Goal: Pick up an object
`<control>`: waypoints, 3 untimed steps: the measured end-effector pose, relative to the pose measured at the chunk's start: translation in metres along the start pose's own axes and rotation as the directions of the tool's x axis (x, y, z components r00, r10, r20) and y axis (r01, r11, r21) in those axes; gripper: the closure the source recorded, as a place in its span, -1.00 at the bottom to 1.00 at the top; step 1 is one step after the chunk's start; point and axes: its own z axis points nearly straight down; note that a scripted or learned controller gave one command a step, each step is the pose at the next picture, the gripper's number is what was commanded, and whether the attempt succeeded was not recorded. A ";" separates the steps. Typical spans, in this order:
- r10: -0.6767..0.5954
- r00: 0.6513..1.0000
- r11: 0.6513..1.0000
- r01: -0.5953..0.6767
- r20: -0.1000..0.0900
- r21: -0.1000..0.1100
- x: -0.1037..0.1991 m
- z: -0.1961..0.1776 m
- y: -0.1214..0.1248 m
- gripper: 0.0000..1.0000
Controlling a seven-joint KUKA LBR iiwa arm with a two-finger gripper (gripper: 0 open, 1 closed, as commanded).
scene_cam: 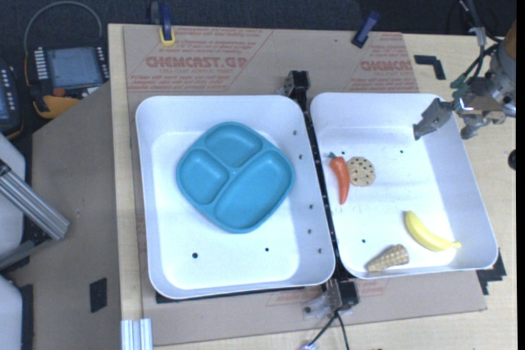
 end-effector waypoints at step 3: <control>-0.001 1.000 1.000 0.001 -0.002 0.003 0.004 0.118 -0.001 -1.00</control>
